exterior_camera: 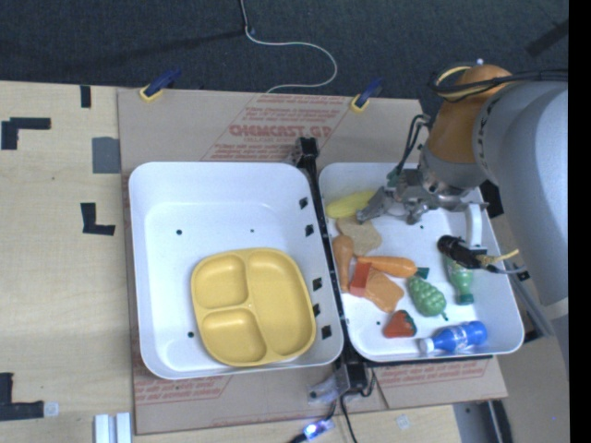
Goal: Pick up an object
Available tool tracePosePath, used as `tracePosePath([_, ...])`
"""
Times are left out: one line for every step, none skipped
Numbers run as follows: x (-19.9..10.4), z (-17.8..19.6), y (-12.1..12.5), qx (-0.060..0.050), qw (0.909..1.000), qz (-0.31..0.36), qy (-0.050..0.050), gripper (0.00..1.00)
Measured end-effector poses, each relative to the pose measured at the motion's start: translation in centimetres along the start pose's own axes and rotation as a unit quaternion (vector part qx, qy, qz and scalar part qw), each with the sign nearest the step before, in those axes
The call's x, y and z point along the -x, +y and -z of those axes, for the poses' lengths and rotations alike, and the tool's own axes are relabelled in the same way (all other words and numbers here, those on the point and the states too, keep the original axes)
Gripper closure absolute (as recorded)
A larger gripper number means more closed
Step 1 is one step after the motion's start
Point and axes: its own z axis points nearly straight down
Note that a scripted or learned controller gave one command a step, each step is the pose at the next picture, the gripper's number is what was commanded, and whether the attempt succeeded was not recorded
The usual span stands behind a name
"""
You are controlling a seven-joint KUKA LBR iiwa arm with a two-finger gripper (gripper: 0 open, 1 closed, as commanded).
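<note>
My gripper (391, 212) hangs over the back part of the right bin (495, 295), its fingers spread open with nothing between them. Just left of it lies a yellow banana (345, 206), and a tan bread slice (366, 239) sits just in front. Nearer the front are an orange carrot (395, 267), an orange wedge (383, 291), a green bumpy fruit (427, 296), a red strawberry (399, 324), a blue bottle (458, 337) and a green bottle (460, 281).
The left bin (166, 201) holds a yellow divided plate (253, 305). A black divider (319, 220) runs between the two bins. The arm's grey body (536, 173) looms over the right bin's far right side.
</note>
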Motion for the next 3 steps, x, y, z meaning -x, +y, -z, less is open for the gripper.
tracePosePath([-0.1, 1.2, 0.1, 0.0, 1.0, 0.001, 0.001, 1.0])
tracePosePath([-0.7, 5.6, 0.0, 0.002, 1.0, 0.0, 0.001, 1.0])
tracePosePath([-0.2, 11.9, -0.2, 0.003, 1.0, -0.001, 0.001, 1.0])
